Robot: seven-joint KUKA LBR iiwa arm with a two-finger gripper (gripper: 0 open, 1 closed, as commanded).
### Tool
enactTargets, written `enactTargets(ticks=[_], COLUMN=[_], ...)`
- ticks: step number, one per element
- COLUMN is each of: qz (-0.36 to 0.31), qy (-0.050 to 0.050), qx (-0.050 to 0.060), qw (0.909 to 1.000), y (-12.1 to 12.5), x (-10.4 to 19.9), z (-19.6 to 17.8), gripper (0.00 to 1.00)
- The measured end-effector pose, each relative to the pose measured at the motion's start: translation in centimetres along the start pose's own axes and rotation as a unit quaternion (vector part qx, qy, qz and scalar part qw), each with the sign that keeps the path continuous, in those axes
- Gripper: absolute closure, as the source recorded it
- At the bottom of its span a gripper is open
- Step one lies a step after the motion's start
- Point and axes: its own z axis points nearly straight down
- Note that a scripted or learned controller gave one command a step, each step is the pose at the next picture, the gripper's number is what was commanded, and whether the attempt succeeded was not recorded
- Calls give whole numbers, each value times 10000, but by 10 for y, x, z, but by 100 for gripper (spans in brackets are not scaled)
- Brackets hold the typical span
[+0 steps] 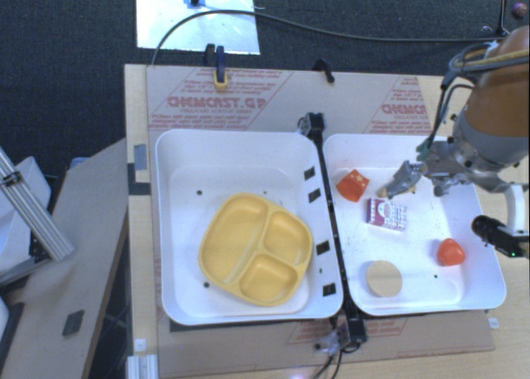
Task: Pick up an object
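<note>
Hanging low over the right bin (489,286), the claw (403,180) sits just above and beside the small purple-and-white packet (387,213), which I judge the likeliest target; nothing shows between its fingers, and whether they stand open or closed I cannot tell, since they blur into one grey shape. The packet lies flat near the bin's middle; an orange cube (353,185) rests just left of the claw, a red-orange rounded piece (450,251) lies toward the right wall, and a tan disc (383,278) lies near the front rim; all are loosely scattered, leaving room to come down on one at a time. The yellow divided tray (255,248) lies in the left bin (178,203), well apart. The arm's upper part is cut off at the frame's right; the packet's print is too small to read.
</note>
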Motion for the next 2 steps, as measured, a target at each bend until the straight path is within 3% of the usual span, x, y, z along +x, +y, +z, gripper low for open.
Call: enactTargets(ticks=[1,2], qz=[-12,-5], qy=[-6,-1], qx=[-62,-46], qw=[10000,10000], y=[2,3], x=[0,11], z=[-6,43], gripper=[0,0])
